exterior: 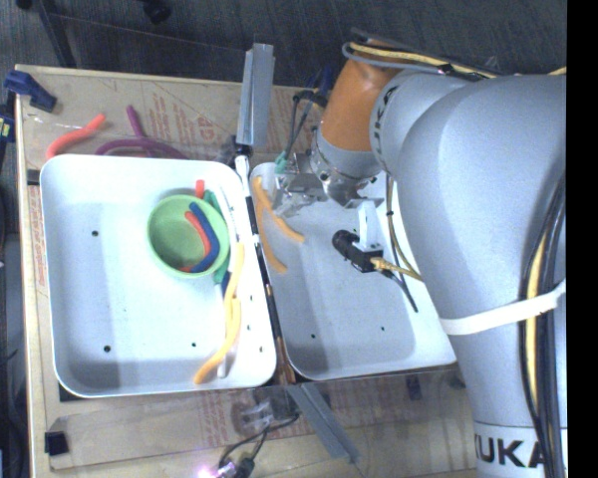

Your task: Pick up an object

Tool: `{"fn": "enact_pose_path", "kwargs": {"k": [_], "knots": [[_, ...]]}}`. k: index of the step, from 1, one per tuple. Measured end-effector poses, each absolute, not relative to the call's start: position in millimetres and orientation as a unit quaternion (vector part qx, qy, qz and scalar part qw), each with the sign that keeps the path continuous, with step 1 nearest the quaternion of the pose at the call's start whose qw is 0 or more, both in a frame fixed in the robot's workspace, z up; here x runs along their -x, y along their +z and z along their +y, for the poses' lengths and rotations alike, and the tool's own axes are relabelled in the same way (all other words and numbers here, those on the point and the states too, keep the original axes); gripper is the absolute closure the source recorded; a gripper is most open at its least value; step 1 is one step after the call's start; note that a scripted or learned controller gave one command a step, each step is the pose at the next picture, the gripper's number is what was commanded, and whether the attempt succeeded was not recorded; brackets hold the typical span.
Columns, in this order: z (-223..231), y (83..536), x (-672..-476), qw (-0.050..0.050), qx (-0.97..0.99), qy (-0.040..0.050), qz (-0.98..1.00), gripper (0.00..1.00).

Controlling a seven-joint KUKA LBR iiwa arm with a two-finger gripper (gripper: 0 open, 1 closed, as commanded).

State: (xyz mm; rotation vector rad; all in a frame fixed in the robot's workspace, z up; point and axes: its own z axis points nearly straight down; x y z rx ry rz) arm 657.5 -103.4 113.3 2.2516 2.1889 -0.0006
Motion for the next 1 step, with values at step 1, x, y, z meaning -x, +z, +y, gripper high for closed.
{"fn": "enact_pose_path", "kwargs": {"k": [1], "knots": [[-104.1, 113.5, -657.5, 0.001, -0.717, -0.0007, 0.697, 0.00]]}}
